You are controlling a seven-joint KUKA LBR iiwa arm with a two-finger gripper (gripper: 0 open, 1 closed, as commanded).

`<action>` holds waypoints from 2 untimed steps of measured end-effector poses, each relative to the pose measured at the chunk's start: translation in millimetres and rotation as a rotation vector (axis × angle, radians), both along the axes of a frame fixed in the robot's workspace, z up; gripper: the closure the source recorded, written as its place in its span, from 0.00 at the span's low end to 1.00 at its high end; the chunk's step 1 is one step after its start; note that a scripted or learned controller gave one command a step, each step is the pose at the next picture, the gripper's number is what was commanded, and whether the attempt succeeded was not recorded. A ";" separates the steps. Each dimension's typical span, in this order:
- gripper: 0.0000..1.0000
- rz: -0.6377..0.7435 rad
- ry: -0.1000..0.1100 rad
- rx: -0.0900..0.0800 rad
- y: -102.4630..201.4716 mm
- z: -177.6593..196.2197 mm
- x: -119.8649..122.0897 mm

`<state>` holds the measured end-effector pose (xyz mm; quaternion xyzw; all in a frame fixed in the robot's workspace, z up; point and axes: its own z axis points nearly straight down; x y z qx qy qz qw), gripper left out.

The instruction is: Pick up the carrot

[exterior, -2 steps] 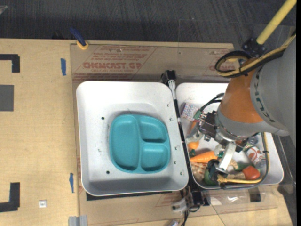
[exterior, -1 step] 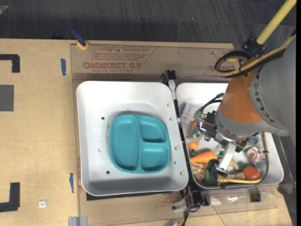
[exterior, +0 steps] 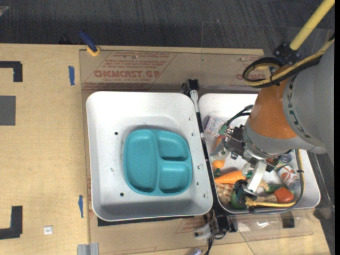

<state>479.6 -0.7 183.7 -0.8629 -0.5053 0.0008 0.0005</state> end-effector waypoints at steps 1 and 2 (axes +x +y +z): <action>0.00 0.000 0.000 0.000 0.0 0.0 0.0; 0.00 0.000 0.000 0.000 0.0 0.0 0.0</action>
